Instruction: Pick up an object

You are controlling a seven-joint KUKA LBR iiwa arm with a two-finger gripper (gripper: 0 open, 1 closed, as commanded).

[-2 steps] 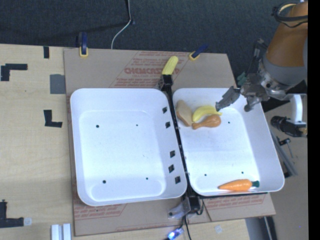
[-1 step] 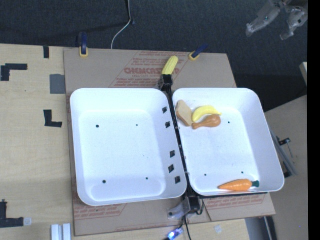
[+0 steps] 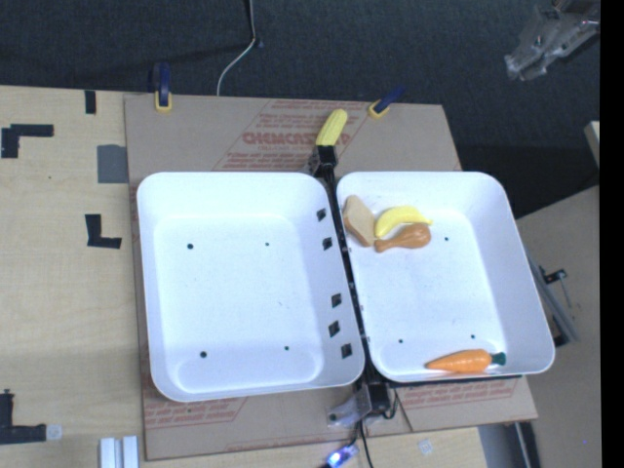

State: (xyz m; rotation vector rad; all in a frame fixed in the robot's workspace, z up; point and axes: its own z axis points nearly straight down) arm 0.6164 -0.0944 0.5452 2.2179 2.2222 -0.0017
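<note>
The right bin (image 3: 507, 261) holds a yellow banana (image 3: 398, 219), a brown drumstick (image 3: 406, 241) just below it, and a tan slice of bread (image 3: 358, 220) against the bin's left wall. An orange carrot (image 3: 460, 362) with a green tip lies at the bin's near edge. My gripper (image 3: 546, 37) hangs high at the upper right, over the dark floor, well away from both bins and all the objects. Nothing shows between its fingers.
The left bin (image 3: 156, 261) sits beside the right one on a cardboard sheet (image 3: 273, 135). A yellow-handled clamp (image 3: 329, 135) and small clips hold the sheet at the back. A white cable (image 3: 244, 37) runs down from the top.
</note>
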